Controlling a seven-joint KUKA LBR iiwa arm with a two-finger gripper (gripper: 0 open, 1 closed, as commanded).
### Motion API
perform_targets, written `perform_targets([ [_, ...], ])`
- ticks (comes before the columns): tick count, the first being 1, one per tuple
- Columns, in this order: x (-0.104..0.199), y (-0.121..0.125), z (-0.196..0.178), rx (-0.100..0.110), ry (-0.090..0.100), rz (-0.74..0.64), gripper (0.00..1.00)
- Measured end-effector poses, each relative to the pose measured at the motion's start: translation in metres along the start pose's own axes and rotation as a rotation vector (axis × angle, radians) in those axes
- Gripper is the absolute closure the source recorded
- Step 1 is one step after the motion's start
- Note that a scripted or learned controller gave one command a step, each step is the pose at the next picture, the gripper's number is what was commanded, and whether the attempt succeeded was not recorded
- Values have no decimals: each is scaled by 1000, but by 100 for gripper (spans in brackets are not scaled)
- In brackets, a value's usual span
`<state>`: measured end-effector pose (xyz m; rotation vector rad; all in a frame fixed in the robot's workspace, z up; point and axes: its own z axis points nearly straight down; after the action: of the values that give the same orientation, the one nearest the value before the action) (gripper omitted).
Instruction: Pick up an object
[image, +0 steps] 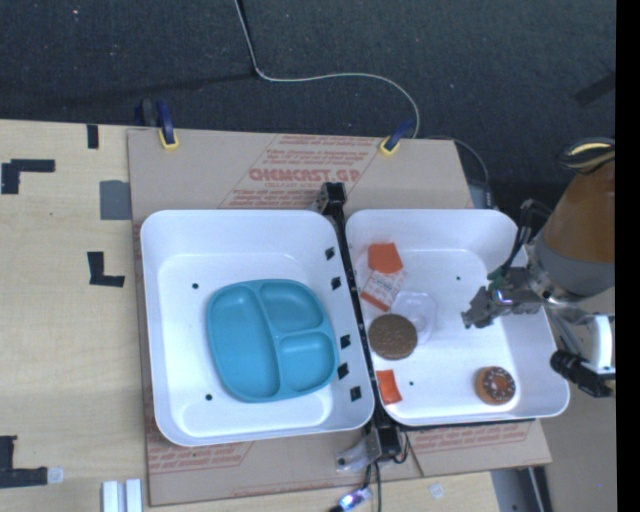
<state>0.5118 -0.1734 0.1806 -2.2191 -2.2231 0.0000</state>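
The gripper (480, 312) hangs over the right side of the right bin (440, 225), and its dark fingers are too small and blurred to tell whether they are spread or closed; nothing shows between them. A donut (495, 385) lies near it toward the bin's front right corner, apart from the fingers. A brown round cookie (393, 337) lies mid-bin, beside an orange packet (384, 258), and a blue divided plate (270, 337) sits in the left bin (160, 300).

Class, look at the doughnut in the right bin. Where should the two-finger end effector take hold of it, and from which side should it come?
Probably from straight above, fingers closing across opposite outer edges of the doughnut. It lies flat on the floor of the right bin, so its sides are low and its round outline suits any finger angle. It sits close to the bin's near wall, so a side approach looks blocked. The end effector hangs just up-left of it.
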Motion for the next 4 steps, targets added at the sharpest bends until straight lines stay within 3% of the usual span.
perform_targets([
  [1, -1, -9, -50, -3, -1, 0, 100],
  [4, 149, 76, -51, 0, 0, -2, 100],
])
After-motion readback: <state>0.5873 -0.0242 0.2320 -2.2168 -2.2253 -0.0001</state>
